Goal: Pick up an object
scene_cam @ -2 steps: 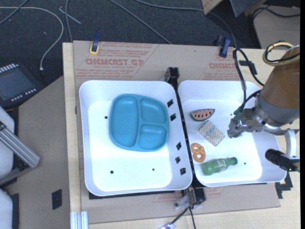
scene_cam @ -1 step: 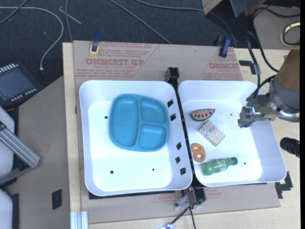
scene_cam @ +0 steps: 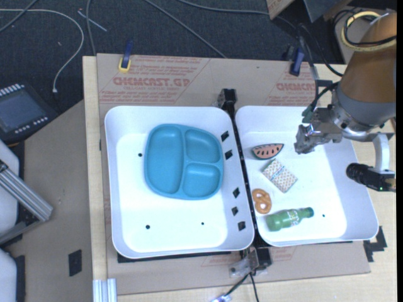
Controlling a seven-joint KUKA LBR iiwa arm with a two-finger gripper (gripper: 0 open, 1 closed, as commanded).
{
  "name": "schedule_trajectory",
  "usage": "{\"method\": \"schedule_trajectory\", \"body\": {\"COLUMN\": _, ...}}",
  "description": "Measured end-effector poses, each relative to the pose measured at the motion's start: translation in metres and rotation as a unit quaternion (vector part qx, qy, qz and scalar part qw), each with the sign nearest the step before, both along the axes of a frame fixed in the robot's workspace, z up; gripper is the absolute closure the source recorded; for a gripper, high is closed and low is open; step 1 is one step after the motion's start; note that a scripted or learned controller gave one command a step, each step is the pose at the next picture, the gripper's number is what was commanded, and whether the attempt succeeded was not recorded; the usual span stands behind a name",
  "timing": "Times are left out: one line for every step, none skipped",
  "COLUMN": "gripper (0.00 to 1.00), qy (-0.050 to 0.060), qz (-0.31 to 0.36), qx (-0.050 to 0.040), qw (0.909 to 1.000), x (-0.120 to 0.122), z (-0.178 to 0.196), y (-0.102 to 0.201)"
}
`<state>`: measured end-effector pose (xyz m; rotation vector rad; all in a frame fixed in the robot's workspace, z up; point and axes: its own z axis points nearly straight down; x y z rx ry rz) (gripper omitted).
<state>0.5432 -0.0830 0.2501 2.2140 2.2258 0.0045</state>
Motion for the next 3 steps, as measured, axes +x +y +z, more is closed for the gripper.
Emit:
{"method": "schedule_trajectory", "body": {"gripper": 1.0, "qy": 0.001, "qz": 0.0, "qx": 0.0001, "qw": 1.0, "x": 0.021, "z": -0.007, "y": 0.037}}
{"method": "schedule_trajectory", "body": {"gripper": 1.0, "qy": 0.001, "qz": 0.0, "qx": 0.0001, "qw": 1.0, "x": 0.041, "z": -0.019, "y": 0.086}}
{"method": "schedule_trajectory", "body": {"gripper": 1.0, "qy": 0.0, "qz": 0.0, "qx": 0.001, "qw": 1.0, "x": 0.067, "z": -0.013, "y": 0.136}}
